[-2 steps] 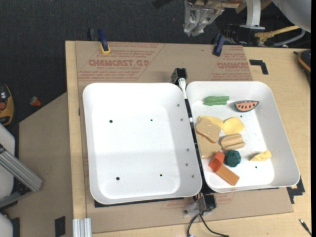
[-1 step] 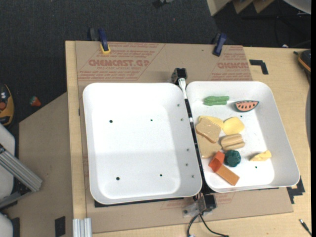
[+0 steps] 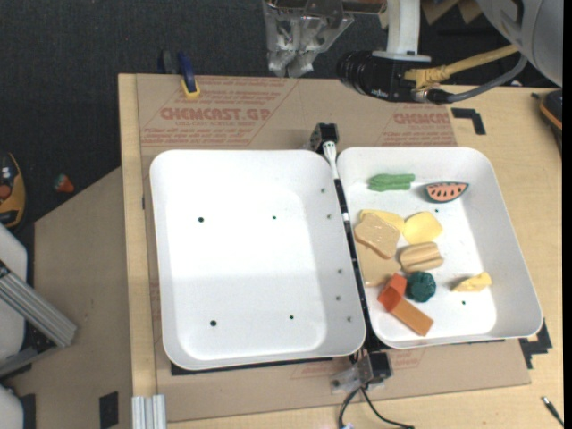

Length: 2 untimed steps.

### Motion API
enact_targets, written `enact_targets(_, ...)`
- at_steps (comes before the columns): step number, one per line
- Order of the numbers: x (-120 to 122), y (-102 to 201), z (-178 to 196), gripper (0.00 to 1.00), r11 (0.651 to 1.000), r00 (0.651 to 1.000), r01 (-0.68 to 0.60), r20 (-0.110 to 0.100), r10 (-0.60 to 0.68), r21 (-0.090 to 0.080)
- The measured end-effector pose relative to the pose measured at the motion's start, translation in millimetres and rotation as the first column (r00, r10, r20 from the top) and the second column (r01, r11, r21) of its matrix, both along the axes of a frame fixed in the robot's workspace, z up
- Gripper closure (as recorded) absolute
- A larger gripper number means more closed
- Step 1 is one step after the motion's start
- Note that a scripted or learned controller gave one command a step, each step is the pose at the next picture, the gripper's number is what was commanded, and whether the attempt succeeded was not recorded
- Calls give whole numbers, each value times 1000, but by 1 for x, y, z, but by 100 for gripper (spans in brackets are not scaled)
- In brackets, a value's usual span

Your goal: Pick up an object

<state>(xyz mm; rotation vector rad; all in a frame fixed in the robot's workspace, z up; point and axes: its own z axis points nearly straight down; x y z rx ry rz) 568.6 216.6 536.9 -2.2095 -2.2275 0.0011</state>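
Several toy foods lie in the right bin (image 3: 511, 239): a green pickle (image 3: 391, 182), a watermelon slice (image 3: 445, 190), a tan bread slice (image 3: 378, 232), a yellow piece (image 3: 423, 227), a brown roll (image 3: 420, 256), a teal ball (image 3: 421, 285), a red block (image 3: 391, 293), an orange block (image 3: 414, 317) and a small yellow wedge (image 3: 473, 282). My gripper (image 3: 298, 59) hangs high beyond the far edge of the bench, above and behind the left bin (image 3: 164, 239). It is open with nothing between its fingers.
The bins stand on a cardboard sheet (image 3: 232, 105). A blue and yellow clamp (image 3: 188, 76) grips its far left edge. Black clips (image 3: 323, 137) join the bins at the middle. Cables and a white tube (image 3: 402, 25) hang at the back right.
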Motion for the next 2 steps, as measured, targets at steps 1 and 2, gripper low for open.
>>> enact_targets(1, -36, 9, -1, 100, 1000, 1000, 5, 0, -5, -2)
enact_targets(2, -93, 8, -123, 100, 1000, 1000, 5, -13, -5, -8)
